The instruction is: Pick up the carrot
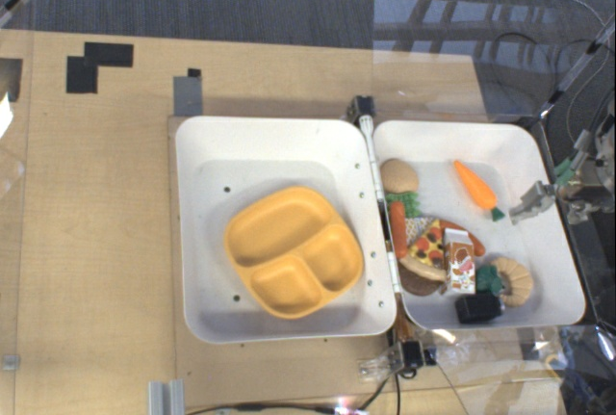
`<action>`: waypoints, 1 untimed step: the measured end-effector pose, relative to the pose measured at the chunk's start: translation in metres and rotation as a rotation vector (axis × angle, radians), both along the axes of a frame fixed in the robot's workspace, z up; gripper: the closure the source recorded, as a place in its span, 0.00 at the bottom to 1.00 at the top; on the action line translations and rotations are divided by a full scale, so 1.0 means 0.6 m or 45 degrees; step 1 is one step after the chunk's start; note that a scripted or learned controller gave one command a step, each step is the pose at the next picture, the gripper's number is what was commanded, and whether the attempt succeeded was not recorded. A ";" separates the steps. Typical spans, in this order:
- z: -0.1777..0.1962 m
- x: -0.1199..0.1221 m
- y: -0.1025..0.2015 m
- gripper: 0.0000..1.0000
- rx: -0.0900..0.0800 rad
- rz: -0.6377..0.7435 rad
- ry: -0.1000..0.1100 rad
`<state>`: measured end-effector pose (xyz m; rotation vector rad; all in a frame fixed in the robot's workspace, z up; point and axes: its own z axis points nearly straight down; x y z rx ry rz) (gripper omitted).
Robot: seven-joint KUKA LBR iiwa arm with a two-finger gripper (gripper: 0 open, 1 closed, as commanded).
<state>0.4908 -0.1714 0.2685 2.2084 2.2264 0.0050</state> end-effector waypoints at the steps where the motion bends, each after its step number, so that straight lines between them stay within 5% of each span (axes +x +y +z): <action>1: -0.263 0.128 -0.021 0.00 0.006 -0.114 0.018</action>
